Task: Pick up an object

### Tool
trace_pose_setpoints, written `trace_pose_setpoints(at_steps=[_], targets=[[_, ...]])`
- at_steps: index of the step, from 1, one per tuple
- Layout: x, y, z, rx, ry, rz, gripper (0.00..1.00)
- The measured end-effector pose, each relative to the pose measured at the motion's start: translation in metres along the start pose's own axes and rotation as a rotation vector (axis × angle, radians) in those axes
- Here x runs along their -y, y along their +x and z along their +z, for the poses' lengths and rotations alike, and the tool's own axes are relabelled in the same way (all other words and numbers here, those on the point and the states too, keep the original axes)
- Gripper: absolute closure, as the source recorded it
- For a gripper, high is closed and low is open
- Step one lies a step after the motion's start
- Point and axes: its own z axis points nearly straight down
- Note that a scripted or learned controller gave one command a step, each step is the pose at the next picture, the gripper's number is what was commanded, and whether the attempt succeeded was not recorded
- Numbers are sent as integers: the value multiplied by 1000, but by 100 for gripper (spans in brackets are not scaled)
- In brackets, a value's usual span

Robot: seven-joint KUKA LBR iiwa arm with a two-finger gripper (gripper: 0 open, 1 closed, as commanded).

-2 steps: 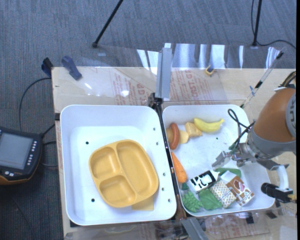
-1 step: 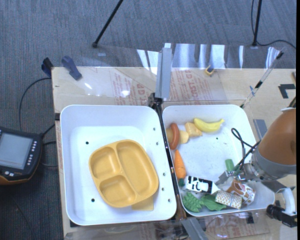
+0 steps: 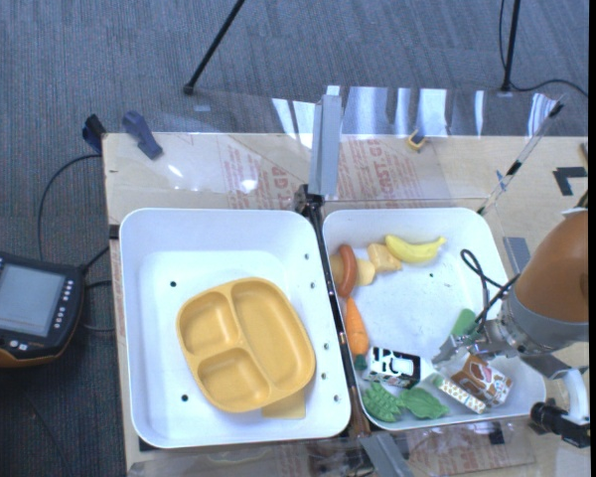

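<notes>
Metal gripper (image 3: pixel 464 347), maybe open or shut, I cannot tell, should drop straight onto the brown shiny snack packet (image 3: pixel 482 378) and squeeze it gently.

Light wooden tabletop (image 3: pixel 214 172) with red printed lettering carries 2 shallow white plastic bins side by side, touching at centre. Left white bin (image 3: pixel 144 266) and right white bin (image 3: pixel 477 229) rest directly on tabletop. Clear plastic sheet (image 3: pixel 397 152) covers rear area.
</notes>
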Motion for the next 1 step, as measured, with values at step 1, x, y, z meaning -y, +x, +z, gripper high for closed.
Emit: trace_pose_setpoints(at_steps=[1], targets=[[-78,62,-129,7,-8,-35,100]])
